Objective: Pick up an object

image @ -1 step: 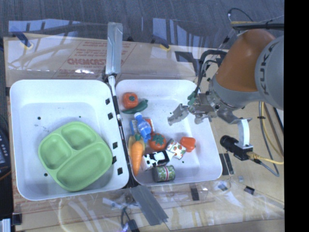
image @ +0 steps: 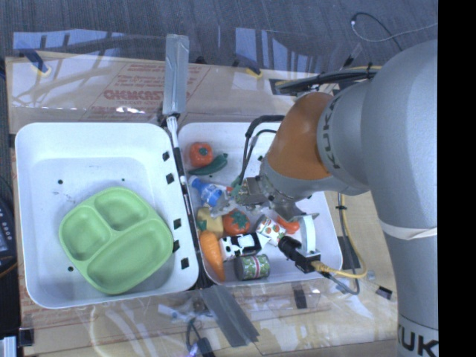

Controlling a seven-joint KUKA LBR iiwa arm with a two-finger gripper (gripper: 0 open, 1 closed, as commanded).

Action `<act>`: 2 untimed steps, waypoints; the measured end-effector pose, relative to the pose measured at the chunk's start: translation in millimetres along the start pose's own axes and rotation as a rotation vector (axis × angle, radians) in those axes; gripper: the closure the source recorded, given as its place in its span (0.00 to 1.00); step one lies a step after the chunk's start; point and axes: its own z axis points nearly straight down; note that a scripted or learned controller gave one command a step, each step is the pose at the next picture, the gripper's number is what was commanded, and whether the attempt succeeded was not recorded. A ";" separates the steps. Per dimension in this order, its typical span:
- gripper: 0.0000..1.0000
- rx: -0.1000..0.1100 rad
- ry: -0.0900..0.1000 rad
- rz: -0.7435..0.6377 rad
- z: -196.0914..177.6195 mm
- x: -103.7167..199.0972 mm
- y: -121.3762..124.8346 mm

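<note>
1. Sitting in the right bin [image: 195, 134], a heap of small toys: a red tomato [image: 199, 153] with a green leaf toward the far wall, a blue-and-white piece [image: 209, 193] just below it, a second red tomato-like toy [image: 236, 222] near the middle, an orange carrot [image: 211, 254] against the left wall, a black-and-white cow-patterned toy [image: 242, 245] beside the carrot, and a small greenish can [image: 253, 267] at the near edge. Most touching or overlapping; only the far tomato a little apart.
2. Hanging low over the middle of that heap, the gripper [image: 251, 197], just above and beside the second red toy. Impossible to tell from this slant how wide the hand stands, since the wrist body hides it. No toy seen between its tips.
3. Above the gripper, the orange band [image: 297, 143] and the grey arm [image: 387, 125], reaching in from the right and covering the right part of the bin.
4. In the left bin [image: 30, 199], a green divided plate [image: 115, 238], well apart from the gripper.
5. Judged progress: reach over the pile looks made; grasp and lift both left to do, with nothing visibly raised off the heap. Likely target the red toy or its close neighbours, though not certain. Crowding could make a clean hold hard.
</note>
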 end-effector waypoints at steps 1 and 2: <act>0.00 -0.017 -0.001 -0.037 19.9 -48.6 60.5; 0.00 -0.005 0.000 0.099 -43.2 -24.6 6.0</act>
